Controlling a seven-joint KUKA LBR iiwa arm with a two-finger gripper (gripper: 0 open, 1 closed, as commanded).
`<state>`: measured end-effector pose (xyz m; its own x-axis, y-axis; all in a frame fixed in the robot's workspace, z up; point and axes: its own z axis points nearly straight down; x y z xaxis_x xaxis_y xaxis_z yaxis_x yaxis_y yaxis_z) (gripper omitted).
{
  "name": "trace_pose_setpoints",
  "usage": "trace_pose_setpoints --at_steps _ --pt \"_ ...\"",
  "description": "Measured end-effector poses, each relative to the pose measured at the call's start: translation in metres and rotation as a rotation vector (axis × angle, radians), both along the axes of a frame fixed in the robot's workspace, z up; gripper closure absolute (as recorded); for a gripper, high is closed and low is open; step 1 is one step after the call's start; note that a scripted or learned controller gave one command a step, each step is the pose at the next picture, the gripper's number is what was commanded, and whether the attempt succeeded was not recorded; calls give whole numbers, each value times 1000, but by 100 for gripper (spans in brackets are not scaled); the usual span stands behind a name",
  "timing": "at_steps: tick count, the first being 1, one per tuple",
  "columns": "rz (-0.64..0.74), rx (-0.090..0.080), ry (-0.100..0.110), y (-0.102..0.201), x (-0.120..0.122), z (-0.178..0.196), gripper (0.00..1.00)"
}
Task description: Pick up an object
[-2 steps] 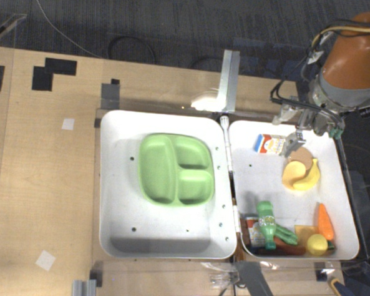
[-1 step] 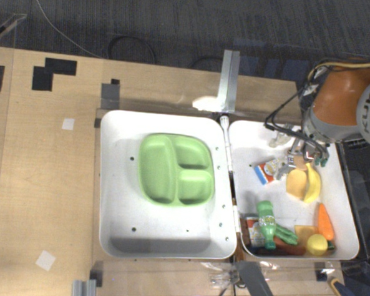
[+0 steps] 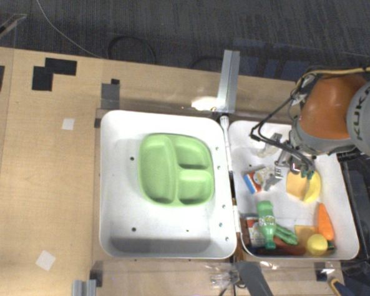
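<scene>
My gripper [image 3: 290, 169] hangs low over the upper middle of the right bin [image 3: 347, 204], under the grey arm with the orange band [image 3: 325, 109]. A yellow wedge-shaped object [image 3: 306, 187] lies just right of and below it, touching or nearly so. A small red, white and blue packet [image 3: 253, 178] lies just to its left. Further forward lie a green bottle [image 3: 267, 221], an orange carrot [image 3: 325, 221], a yellow lemon [image 3: 316, 244] and a dark brown item [image 3: 284, 246]. I see nothing lifted.
The left bin [image 3: 115, 221] holds a light green divided plate [image 3: 174, 168]. A metal post [image 3: 228, 78] stands behind the wall between the bins. Black cables [image 3: 271, 121] loop from the arm over the right bin's back.
</scene>
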<state>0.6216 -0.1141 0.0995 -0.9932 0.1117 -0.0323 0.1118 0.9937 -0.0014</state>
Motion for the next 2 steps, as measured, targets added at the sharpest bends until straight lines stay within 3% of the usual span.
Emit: trace_pose_setpoints --at_steps 1,2 --pt "-70 3 -2 8 -54 -1 0" --pt "-158 5 -6 14 -77 -2 0"
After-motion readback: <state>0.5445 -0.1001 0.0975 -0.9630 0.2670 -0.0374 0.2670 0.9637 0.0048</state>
